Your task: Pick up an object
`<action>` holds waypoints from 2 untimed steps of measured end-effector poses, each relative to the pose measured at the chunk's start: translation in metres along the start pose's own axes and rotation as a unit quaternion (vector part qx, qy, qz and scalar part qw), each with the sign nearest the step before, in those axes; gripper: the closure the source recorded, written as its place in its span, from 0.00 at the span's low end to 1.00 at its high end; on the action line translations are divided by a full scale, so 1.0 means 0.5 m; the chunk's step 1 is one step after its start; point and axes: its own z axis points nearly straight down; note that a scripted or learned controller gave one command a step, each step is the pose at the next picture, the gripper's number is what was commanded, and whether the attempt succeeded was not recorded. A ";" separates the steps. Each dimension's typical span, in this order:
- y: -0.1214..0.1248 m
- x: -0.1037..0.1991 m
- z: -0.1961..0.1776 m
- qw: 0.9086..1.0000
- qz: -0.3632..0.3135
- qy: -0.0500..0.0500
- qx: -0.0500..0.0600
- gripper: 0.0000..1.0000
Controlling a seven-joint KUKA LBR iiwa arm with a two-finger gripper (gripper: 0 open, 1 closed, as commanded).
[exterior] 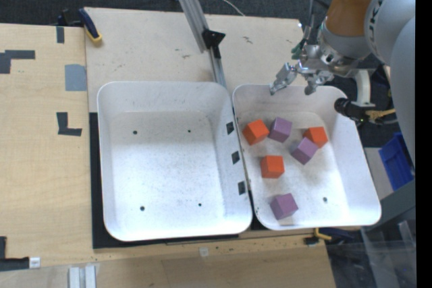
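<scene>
I see my end effector spread wide, holding nothing, above the right bin's far rim, likely lining up on 6 cubes.

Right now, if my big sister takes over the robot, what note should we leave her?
Gripper: open, holding nothing, hanging above the far edge of the right bin.
Blocks: all six lie in the right bin. Three are orange: one at the left, one at the right, one in the middle. Three are purple: one at the top, one right of the middle, one nearest the front.
Left bin: no blocks in it.
Done: nothing picked up yet.
Left: lower onto one block, close on it and lift. The top purple block and the left orange block look closest.
</scene>
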 end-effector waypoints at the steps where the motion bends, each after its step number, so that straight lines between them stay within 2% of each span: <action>1: 0.006 0.012 0.255 1.000 0.000 0.001 0.003 0.00; 2: -0.138 -0.003 0.246 1.000 0.002 0.001 0.002 0.00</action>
